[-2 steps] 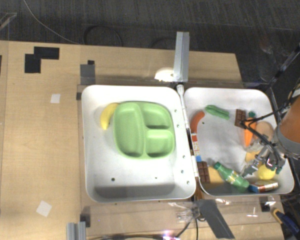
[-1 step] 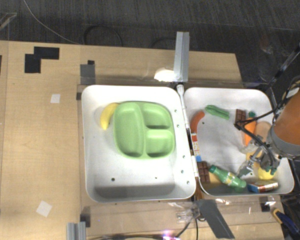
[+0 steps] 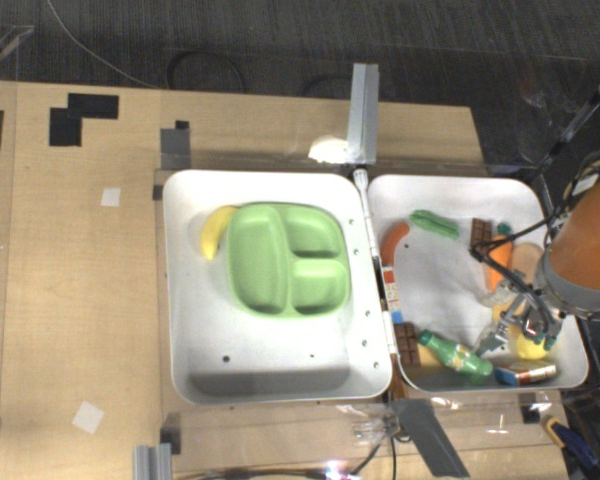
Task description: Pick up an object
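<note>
Two white bins sit side by side on the wooden bench. The left bin, in the middle of the frame, carries a green divided tray turned upside down or tilted, with a yellow banana tucked against its left edge. The right bin is the busy one: a red-orange piece near its left wall, a green pod-like thing toward the top, a brown block beside it, an orange piece just under that. Along the bottom edge of that bin lie a chocolate-brown bar, a green bottle on its side, a small yellow toy and a marker-like stick, all crowded close together. The gripper is down in that lower right corner, right among the clutter, its metal parts just beside the bottle's end and the yellow toy. Whether its jaws are spread or closed cannot be told from here, and nothing is clearly seen caught in it. The arm comes in from the right edge of the frame, its orange band bulging large over the bin's right wall, wrist angled down and to the left, dark cables trailing across toward the brown block.
</note>
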`<move>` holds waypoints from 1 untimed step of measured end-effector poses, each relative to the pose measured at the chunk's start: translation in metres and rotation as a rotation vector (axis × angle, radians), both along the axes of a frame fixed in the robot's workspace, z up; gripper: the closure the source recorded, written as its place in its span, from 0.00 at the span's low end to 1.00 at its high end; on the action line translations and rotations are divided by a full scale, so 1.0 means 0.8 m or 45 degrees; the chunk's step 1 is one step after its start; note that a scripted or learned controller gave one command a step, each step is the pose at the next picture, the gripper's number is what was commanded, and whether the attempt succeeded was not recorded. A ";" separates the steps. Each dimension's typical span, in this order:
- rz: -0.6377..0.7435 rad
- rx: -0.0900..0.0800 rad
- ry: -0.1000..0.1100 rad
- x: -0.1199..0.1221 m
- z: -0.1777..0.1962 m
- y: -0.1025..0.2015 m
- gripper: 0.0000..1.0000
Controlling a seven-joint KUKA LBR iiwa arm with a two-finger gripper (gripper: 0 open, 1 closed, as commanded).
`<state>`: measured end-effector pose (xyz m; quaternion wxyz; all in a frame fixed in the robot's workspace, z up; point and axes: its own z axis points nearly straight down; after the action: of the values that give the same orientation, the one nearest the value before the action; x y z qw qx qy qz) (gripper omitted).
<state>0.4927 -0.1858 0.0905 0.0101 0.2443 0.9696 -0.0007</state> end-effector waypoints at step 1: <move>0.011 0.001 0.000 0.000 0.000 0.000 0.00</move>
<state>0.4929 -0.1862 0.0905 0.0100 0.2402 0.9707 -0.0005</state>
